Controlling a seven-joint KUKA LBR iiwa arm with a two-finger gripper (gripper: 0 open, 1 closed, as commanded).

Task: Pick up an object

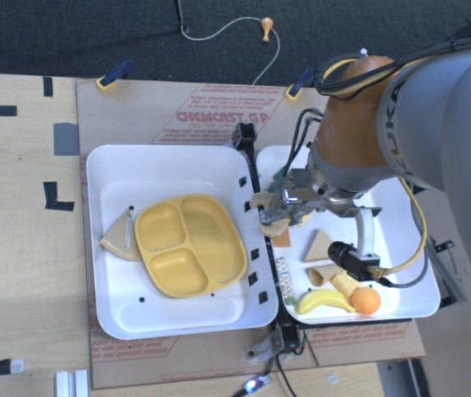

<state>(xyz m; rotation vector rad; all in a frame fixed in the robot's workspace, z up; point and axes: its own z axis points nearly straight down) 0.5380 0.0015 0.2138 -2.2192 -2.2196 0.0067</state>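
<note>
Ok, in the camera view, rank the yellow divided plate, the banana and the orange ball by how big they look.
Largest to smallest:
1. yellow divided plate, by far
2. banana
3. orange ball
All three lie at bin level, so nearness to the camera hardly skews this.

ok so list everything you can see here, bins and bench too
yellow plastic divided plate: 1, yellow, three compartments, middle of the left bin
beige wedge-shaped piece: 1, beige, left bin, against the plate's left edge
yellow toy banana: 1, yellow, front of the right bin
small orange ball: 1, orange, right bin, just right of the banana
tan wedge-shaped block: 1, tan, right bin, above the banana
shallow white bins: 2, white, side by side on the cardboard
brown cardboard sheet: 1, brown, under both bins
arm: 1, grey with an orange band, over the right bin
tool: 1, at the right bin's left wall
</note>
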